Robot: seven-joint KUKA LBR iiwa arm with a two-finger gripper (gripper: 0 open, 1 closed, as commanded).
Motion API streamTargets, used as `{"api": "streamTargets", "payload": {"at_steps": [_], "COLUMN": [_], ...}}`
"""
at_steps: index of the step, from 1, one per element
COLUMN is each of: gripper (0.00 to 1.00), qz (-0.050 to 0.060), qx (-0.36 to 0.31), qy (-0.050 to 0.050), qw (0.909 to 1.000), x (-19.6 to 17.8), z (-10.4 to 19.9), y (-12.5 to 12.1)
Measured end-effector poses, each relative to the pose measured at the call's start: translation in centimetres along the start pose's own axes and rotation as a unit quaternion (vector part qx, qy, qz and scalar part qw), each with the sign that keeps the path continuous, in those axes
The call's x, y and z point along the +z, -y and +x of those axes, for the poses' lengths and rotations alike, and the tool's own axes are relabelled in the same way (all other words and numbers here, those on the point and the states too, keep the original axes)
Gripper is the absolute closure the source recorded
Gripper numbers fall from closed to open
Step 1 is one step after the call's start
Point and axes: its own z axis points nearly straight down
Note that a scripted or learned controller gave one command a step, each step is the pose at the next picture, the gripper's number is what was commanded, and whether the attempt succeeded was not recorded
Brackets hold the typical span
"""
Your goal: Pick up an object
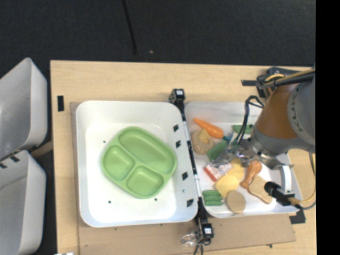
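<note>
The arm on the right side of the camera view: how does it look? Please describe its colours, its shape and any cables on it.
The arm is a thick, rounded grey body with a broad orange band above the wrist. Black cables loop along its left side, and more dark cabling, with a little yellow, lies at its top. The gripper is a small, dark metallic assembly, too cluttered to make out in detail.

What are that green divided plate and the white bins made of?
The green divided plate looks like moulded plastic: one even colour, rounded compartments, a soft matte sheen. The white bins also look like plastic, smooth with rounded corners, though the view leaves it open.
</note>
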Motion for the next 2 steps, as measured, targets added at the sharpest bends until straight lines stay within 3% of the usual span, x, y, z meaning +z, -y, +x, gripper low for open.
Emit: {"api": "streamTargets", "payload": {"at_steps": [1, 2], "gripper": [0.0, 0.0], "qz": [0.002, -0.008], "qx": [0.003, -0.002], "qy": [0.001, 0.002], "qw": [1.0, 1.0], "x": [-3.1, -19.9], "z": [0.3, 4.2], "y": [4.7, 4.7]}}
